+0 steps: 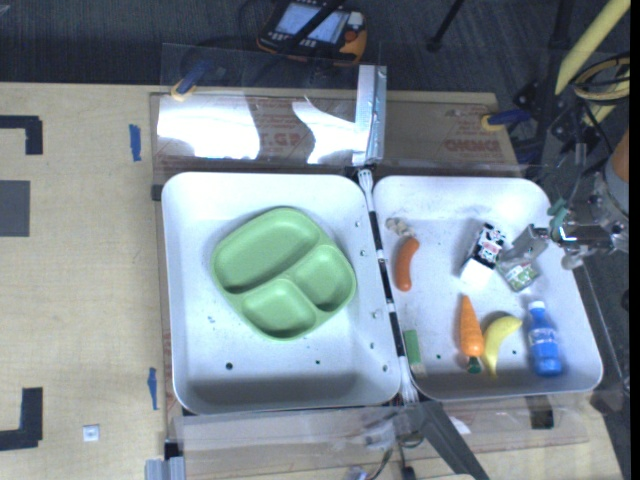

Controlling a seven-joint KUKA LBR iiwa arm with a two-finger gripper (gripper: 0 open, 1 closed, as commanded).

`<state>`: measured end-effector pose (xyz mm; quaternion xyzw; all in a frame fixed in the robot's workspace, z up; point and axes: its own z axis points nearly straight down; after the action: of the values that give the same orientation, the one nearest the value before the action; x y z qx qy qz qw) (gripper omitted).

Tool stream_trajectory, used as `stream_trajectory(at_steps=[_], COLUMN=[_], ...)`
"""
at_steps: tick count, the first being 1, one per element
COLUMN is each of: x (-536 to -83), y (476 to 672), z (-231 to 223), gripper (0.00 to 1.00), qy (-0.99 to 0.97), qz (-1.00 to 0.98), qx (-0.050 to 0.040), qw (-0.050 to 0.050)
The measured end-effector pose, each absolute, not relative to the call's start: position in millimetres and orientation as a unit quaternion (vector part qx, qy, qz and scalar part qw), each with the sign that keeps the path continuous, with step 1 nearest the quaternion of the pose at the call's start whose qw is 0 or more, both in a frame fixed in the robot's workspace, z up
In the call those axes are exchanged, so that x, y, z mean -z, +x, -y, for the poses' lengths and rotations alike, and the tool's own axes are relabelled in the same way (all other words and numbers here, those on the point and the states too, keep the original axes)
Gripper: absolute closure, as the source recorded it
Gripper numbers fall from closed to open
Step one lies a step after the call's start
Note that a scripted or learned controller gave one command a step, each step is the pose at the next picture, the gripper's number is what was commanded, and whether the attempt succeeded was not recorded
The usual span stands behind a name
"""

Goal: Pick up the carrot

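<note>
Toward the near side of the right bin (575, 268) lies the carrot (469, 331), orange, long axis running roughly front to back, green stub at the near end. A banana (499, 334) sits just beside it on the right, apparently touching near the lower end. A blue bottle (543, 339) lies further right, close to the banana. An orange sausage-shaped item (404, 263) rests near the bin's left wall, well apart from the carrot. A small black-and-white box (487, 245) sits toward the bin's middle.

The gripper (520, 263) hangs over the right part of that bin, near the box, up and to the right of the carrot. Blur and clutter hide its tips; whether they are spread or closed cannot be told. Nothing is seen held.

The left bin (180, 268) holds a green divided plate (283, 271).

Judgement: the approach step is in hand; the carrot is not yet grasped. The next move calls for travel toward the near-left and a descent centred on the carrot's mid-body, closing across its narrow width. The banana crowding the right flank leaves little room there.
</note>
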<state>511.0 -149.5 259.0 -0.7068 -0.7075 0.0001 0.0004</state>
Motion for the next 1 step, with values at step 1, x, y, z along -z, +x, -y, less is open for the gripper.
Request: stream_trajectory(at_steps=[1], x=[-87.5], y=[487.4], z=[146.4], gripper=[0.00], qy=[-0.719], qz=[0.695], qx=[0.0010], qw=[-0.001])
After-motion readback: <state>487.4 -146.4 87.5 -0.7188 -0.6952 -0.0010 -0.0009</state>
